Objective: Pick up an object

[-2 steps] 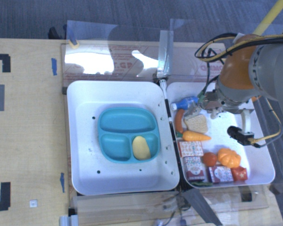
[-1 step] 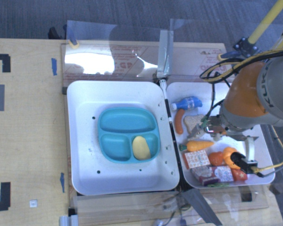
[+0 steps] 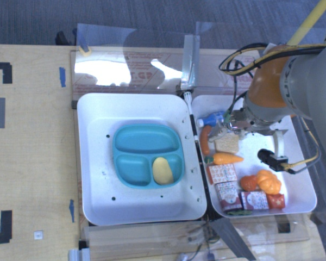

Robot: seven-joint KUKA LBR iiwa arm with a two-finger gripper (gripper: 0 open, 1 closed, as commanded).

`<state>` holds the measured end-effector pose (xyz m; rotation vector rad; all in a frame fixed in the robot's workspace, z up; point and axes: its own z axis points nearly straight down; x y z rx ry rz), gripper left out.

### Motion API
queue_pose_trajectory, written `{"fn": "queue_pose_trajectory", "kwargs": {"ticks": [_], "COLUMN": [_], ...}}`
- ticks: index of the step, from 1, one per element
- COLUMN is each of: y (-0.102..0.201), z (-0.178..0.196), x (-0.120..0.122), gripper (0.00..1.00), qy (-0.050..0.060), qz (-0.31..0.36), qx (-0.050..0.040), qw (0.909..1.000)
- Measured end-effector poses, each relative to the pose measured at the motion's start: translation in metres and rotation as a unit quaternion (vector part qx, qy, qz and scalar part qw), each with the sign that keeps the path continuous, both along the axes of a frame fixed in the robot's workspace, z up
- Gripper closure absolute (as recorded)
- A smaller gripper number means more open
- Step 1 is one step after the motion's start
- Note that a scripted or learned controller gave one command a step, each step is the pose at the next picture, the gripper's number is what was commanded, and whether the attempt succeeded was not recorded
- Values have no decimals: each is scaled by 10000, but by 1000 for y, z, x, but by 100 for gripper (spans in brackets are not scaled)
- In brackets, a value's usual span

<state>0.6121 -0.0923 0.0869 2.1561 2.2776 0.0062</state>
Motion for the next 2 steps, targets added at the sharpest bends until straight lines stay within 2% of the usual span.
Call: {"fn": "queue_pose_trajectory", "kwargs": {"ticks": [1, 2], "y": [-1, 53], "z": [11, 131], "x": [1, 28], "gripper": [100, 100], "qy": [-18, -33], "qz": [-13, -314], "qx": [-2, 14], "qw": [10000, 9995]}}
